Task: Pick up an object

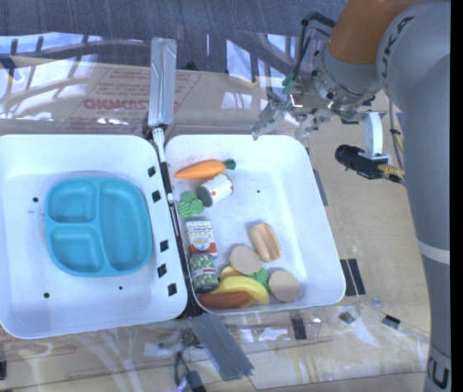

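The gripper (284, 121) hovers at upper centre-right, above the right bin's (317, 219) far rim, fingers spread and empty; carrot (200, 169) lies lower left.

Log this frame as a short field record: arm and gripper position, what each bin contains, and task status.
arm: reaches in from the right, above the right bin's far corner
gripper: over the far rim of the right bin, nothing seen between its fingers
left bin: blue divided plate
right bin: carrot, bottle, hot dog bun, banana, other toy foods clustered at near edge
task status: no object picked up yet
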Controlling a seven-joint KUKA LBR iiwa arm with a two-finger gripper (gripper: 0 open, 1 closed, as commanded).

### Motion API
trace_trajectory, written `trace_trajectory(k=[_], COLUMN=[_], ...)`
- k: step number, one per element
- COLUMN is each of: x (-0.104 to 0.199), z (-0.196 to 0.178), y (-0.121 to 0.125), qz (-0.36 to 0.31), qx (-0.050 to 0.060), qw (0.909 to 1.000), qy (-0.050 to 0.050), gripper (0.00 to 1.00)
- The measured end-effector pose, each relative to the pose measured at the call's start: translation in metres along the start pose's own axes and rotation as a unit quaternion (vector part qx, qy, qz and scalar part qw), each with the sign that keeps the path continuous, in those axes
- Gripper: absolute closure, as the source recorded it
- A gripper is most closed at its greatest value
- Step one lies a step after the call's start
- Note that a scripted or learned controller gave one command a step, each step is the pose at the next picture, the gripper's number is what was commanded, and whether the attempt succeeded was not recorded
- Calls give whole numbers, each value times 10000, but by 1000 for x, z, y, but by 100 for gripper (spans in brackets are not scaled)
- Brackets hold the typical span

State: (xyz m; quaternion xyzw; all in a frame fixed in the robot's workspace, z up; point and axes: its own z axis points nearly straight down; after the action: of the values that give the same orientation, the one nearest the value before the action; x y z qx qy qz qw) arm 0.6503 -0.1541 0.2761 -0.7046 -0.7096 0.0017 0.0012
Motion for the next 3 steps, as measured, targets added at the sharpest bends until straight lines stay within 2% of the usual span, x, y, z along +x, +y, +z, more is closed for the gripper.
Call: trace_trajectory(k=[1,2,3], x=[51,51,51], z=[177,160,160], y=[4,7,7], qz=[-282,-299,-299], qx=[62,7,10], qw=[9996,9996,9996], qy=[14,-1,0], gripper=[0,100,0])
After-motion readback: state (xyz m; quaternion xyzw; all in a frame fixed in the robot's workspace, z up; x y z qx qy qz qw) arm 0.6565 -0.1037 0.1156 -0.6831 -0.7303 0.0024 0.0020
